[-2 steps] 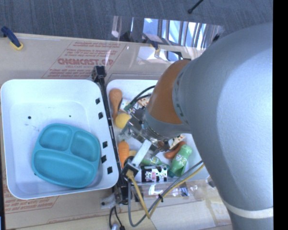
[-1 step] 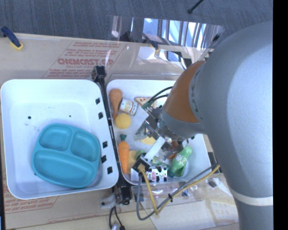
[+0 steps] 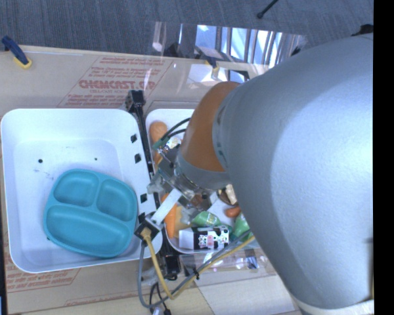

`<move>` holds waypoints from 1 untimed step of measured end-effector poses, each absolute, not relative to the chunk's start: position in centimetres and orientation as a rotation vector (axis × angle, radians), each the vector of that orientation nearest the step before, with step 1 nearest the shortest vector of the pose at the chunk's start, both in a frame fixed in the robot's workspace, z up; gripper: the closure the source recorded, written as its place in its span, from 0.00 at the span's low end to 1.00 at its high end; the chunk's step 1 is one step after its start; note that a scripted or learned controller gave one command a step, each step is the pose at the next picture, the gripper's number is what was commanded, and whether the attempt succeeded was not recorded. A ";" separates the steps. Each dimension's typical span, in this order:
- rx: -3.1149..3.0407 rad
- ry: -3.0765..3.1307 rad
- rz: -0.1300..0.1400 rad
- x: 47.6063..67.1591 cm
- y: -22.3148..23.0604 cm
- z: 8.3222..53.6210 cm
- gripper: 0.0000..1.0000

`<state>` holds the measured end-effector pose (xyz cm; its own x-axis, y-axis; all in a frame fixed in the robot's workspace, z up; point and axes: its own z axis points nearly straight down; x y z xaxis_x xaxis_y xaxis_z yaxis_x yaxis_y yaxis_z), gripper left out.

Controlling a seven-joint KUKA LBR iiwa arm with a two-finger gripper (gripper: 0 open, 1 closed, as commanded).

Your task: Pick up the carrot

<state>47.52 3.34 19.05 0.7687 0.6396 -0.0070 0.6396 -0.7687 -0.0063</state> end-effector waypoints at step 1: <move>-2.799 -1.404 0.015 47.5 -0.3 19.0 0.00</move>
<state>47.53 -0.28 19.01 0.5978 0.8016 -0.0045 0.8015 -0.5978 -0.0129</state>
